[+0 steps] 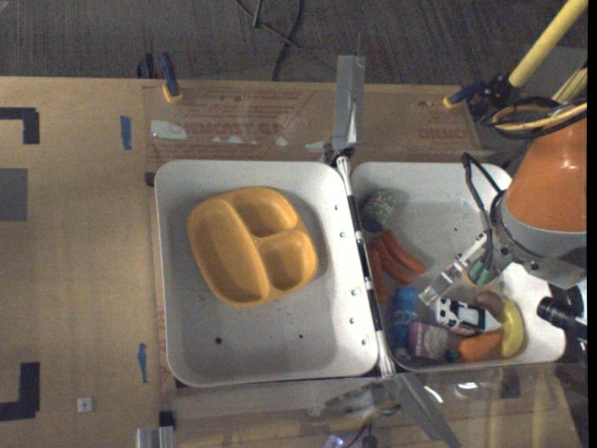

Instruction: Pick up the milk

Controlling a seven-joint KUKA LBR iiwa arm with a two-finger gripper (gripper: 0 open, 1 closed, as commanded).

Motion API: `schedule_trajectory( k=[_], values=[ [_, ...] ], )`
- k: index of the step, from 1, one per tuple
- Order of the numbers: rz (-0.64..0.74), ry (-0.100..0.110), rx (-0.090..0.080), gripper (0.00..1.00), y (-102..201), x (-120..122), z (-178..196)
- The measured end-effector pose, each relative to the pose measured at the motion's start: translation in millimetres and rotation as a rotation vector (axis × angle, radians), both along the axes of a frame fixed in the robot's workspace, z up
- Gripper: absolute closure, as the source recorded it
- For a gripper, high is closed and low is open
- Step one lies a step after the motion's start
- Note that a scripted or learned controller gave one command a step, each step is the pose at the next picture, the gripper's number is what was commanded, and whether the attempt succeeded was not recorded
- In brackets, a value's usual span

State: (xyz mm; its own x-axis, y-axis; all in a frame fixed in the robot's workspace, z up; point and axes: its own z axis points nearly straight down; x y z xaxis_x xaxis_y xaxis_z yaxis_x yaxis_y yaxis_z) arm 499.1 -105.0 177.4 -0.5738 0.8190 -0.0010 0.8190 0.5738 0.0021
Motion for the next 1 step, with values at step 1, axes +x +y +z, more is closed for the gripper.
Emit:
schedule_trajectory(
  k=[1],
  values=[
    [-0.277, -0.008, -0.001, 0.00, -31.7, -16.6, -88.9]
  ],
)
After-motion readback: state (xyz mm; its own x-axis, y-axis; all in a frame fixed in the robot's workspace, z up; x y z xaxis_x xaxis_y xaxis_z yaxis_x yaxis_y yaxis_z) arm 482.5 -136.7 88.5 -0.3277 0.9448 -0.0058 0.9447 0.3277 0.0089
